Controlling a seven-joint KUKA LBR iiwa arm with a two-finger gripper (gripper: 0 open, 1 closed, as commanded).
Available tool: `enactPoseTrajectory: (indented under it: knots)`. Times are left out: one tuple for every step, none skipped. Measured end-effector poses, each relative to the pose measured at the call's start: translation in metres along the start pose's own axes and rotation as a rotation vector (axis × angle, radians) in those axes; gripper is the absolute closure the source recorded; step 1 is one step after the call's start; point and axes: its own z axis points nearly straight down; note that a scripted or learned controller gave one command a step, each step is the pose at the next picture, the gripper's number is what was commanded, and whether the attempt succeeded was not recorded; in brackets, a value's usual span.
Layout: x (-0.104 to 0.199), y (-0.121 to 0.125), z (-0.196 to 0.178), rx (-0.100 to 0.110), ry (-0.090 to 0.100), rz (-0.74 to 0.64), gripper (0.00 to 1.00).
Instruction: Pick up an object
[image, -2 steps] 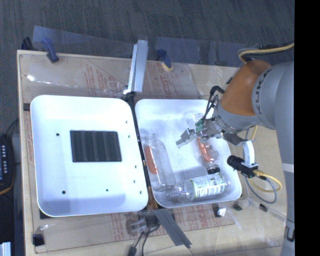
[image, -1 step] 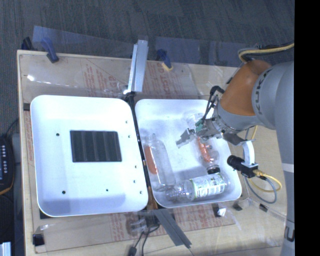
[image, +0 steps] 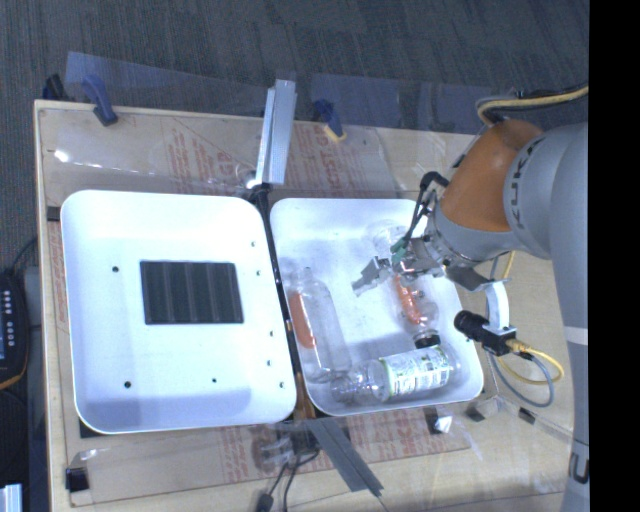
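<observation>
From above, we see the gripper (image: 385, 268) low in the right bin (image: 300, 225), just beside a clear orange-filled bottle (image: 412, 303); we cannot tell its state. Two more bottles, one labelled (image: 408, 373), one orange-labelled (image: 312, 320), lie nearby, apparently untouched.
</observation>
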Motion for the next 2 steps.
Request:
enactPoseTrajectory:
  knots:
    - [0.0016, -0.003, -0.0112, -0.002, -0.001, -0.116, 0.0]
    - [0.0013, -0.0032, -0.0113, -0.002, -0.001, -0.116, 0.0]
